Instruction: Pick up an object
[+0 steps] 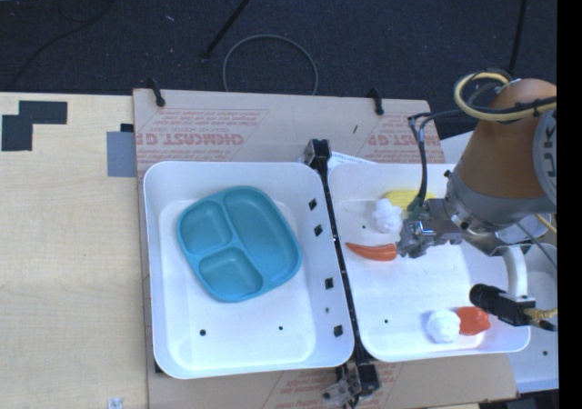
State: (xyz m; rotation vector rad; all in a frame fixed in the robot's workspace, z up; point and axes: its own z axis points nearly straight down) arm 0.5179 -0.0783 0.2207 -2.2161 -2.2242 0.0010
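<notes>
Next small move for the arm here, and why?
Probably lower the claw a touch over the orange carrot-like piece in the right bin. It hangs at that piece's right end, beside a white lump, with nothing visibly held.

Two white bins (173,216), one blue divided plate (238,242), two white lumps (388,214), two orange pieces (373,252), one yellow item (400,198).
</notes>
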